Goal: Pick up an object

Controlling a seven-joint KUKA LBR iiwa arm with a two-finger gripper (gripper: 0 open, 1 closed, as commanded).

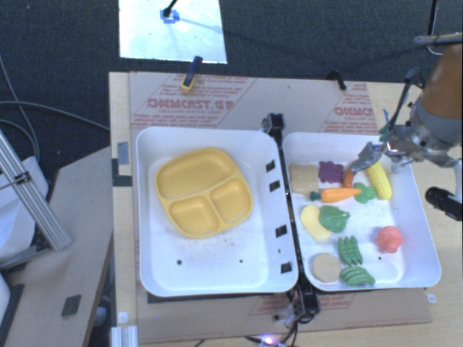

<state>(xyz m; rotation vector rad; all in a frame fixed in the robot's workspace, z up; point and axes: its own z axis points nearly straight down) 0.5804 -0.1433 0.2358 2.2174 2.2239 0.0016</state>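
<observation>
You are at the approach step: nothing is lifted yet. Your gripper [370, 155] hangs low over the far part of the right bin [427, 262], its tip just beside the corn cob [379, 180] and the far end of the carrot [338, 193]. You cannot tell from this slant whether it is spread or closed, and no item shows between its tips, so treat it as not holding anything.

The pickable things all lie in the right bin: a purple piece [330, 171] near the far edge, the carrot and corn cob in the middle-far part, a yellow piece [313, 222] with a green leaf [334, 217] at the centre, a red-orange piece [389, 238] toward the right edge, and 2 green pods [350, 251] plus a tan disc [325, 267] at the near edge. The left bin [145, 215] carries a yellow divided tray [204, 191].

Your next move probably calls for centring over 1 item, likely the corn cob, then descending straight. The crowding beside the carrot could spoil the grasp.
</observation>
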